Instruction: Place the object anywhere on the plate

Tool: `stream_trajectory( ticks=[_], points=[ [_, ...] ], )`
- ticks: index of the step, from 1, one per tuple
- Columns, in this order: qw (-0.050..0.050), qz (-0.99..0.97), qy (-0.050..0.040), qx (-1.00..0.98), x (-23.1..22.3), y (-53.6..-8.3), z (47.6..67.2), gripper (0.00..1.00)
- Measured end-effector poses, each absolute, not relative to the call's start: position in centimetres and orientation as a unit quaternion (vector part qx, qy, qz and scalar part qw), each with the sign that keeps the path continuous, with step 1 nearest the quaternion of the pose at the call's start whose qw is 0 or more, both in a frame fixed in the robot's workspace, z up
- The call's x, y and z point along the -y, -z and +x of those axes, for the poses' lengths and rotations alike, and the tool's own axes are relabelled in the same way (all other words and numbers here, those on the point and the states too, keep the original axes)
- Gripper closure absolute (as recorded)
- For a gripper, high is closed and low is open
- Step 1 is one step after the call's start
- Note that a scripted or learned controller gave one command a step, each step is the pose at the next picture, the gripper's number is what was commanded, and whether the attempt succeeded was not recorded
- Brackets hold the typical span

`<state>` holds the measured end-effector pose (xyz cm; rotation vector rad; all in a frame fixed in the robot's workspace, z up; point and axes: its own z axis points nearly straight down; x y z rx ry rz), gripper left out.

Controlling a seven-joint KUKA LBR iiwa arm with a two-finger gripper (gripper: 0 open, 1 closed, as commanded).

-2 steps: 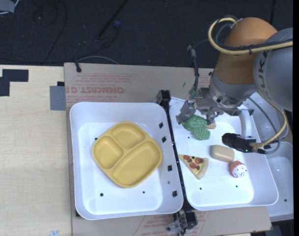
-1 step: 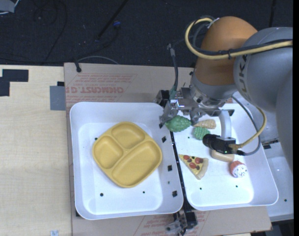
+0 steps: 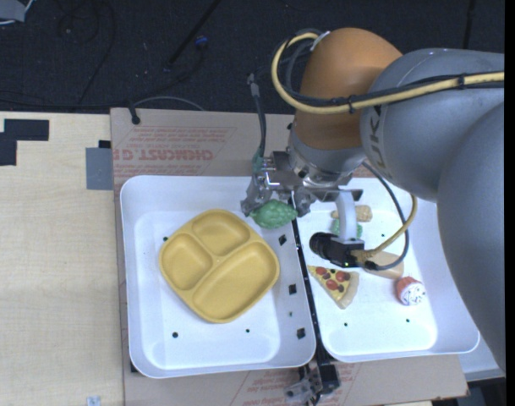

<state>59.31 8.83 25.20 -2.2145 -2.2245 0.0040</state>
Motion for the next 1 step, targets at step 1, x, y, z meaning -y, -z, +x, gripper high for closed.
stream_trajectory(
  ticks=[1],
  points=[
    [0.001, -0.705, -0.0009, 0.709, -13.64, -24.76, 60.06, 1.00]
  ],
)
